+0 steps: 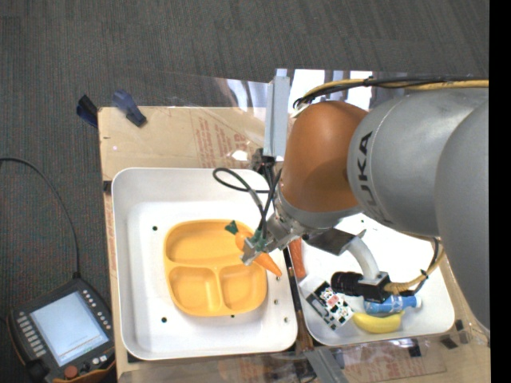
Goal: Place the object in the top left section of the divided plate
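Two white bins are set side by side on the worktop (176, 138). In the left bin (128, 278) a yellow divided plate (196, 290) is laid flat, with one wide section along its far side and two smaller sections along its near side. A toy carrot (272, 266) is seen at the plate's right edge, its green top over the right end of the wide section and its orange tip reaching past the rim towards the right bin. In the right bin (437, 309) a banana (377, 322), a blue bottle (397, 301) just behind it and a small black-and-white patterned box (334, 306) are grouped near the front. The tool (257, 250) is placed directly over the middle of the carrot and appears to be touching it; whether it is apart or clamped on the carrot cannot be told, since the wrist covers it from above. Much of the right bin is hidden by the arm. A slim orange-red thing (296, 255) at the line between the bins cannot be made out.
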`<state>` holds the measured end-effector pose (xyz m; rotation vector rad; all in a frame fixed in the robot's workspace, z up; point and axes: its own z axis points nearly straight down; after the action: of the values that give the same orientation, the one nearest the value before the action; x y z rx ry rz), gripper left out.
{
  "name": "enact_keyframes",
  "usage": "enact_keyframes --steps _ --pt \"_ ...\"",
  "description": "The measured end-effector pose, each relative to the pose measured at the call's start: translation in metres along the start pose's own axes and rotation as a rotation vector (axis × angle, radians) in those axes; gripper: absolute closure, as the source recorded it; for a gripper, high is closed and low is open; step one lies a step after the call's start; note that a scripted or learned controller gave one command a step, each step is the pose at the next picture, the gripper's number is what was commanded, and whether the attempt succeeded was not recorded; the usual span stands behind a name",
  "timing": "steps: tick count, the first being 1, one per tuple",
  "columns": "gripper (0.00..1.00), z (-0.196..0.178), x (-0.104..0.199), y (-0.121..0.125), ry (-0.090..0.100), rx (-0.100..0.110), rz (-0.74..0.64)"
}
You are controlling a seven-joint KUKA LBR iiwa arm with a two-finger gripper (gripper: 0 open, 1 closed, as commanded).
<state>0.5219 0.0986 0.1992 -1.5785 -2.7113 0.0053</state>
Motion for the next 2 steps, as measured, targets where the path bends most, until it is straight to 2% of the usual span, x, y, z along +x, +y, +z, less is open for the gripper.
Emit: enact_keyframes --steps 1,2 --pt "0.0 -0.0001 -0.0002 -0.0001 0.0 0.0 0.001" --pt "1.0 -0.007 -0.0009 0.0002 0.002 0.005 0.002"
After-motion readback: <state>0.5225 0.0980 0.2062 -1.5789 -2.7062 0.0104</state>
